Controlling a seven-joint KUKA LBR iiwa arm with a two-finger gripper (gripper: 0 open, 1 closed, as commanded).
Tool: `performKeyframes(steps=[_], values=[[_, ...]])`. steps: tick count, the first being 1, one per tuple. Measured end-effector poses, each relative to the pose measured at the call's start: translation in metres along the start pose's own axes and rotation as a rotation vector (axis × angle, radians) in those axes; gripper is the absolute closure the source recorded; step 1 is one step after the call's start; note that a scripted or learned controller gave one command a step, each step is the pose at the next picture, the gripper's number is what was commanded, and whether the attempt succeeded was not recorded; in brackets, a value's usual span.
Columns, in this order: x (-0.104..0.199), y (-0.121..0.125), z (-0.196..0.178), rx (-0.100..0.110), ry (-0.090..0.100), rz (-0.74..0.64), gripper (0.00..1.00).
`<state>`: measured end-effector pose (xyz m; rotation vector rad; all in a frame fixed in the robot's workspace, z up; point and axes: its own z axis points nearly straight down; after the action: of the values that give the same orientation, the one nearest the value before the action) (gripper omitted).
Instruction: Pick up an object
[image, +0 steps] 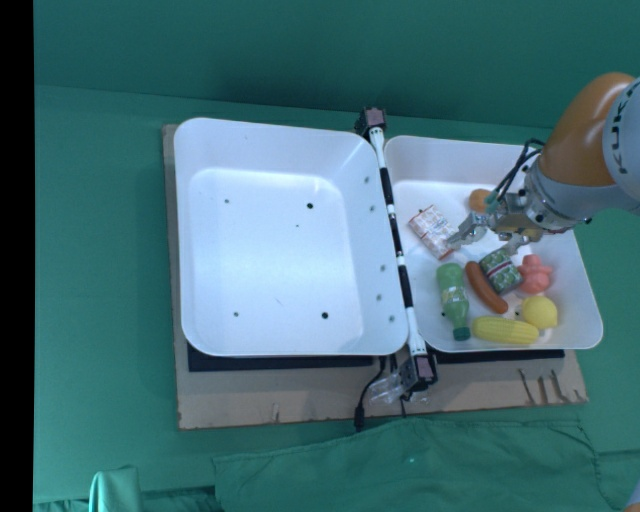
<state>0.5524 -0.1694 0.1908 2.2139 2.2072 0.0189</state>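
Hovering over right shallow white plastic bin (430, 160): two-finger metal gripper (492, 232), fingers spread, nothing between | beside it crinkled red-white packet (432, 231) | below: smooth green plastic bottle (453, 299), bumpy yellow corn cob (505, 330)

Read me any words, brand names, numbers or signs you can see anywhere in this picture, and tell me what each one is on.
"KU": grey letters on the arm at the right edge, cut off by the frame.
Red and white packet: print too small and blurred to read.
Green bottle: label too blurred to read.
Small green can: label too blurred to read.
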Motion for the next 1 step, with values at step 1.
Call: performKeyframes(steps=[1], values=[[-0.0021, 0.0022, -0.0134, -0.013, -0.005, 0.005, 1.00]])
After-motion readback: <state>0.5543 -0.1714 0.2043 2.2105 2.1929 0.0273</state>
